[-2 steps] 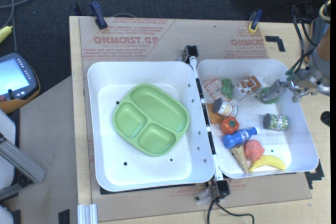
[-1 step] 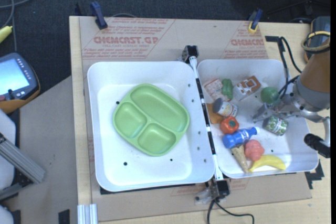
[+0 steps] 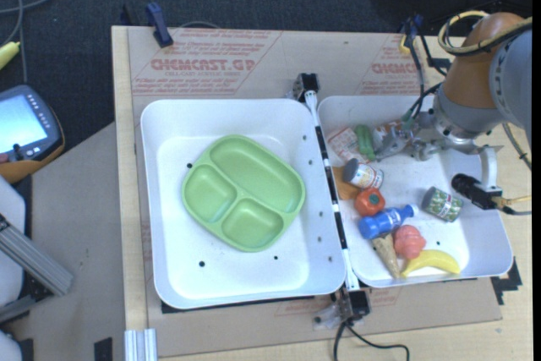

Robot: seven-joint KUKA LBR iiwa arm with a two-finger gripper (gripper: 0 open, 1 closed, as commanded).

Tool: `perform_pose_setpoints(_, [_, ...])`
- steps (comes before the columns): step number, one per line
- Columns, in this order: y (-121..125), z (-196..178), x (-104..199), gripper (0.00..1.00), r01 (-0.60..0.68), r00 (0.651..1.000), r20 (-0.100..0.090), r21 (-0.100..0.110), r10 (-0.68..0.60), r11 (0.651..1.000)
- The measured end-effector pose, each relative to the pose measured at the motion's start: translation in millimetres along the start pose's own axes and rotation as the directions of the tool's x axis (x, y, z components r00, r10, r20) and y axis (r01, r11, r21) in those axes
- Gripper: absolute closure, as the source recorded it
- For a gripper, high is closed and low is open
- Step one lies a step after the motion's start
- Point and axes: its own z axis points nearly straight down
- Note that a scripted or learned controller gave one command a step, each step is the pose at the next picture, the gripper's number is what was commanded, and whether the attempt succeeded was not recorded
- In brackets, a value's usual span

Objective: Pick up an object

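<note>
Resting on a dark carpeted floor, a bench topped with printed brown cardboard carries two shallow white bins side by side, clipped together along their shared edge. The left bin holds a green divided plate lying flat and slightly turned near its centre. The right bin holds the pickable clutter: a small bottle with an orange cap end just right of the divider, a red tomato-like toy below it, a blue bottle lying on its side just below that, an ice-cream cone with a pink scoop touching a yellow banana in the lower part, and a small green can toward the right. A green item lies near the bin's upper left. The arm enters from the upper right of the frame, its orange band above the grey wrist, and the gripper hangs low over the upper part of the right bin; whether its fingers are spread or closed cannot be told, and nothing is visibly between them. A blue clamp grips the cardboard's upper left edge. At the far left of the frame sits a handheld screen unit, with cables on the floor above it.
</note>
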Motion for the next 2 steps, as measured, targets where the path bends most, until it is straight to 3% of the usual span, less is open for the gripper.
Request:
perform_pose_setpoints(1, [31,1,53,0.0,-0.02,1.0,0.001,0.036,0.02,0.999])
perform_pose_setpoints(2, [40,-1,36,0.0,-0.018,1.0,-0.002,0.052,0.018,0.999])
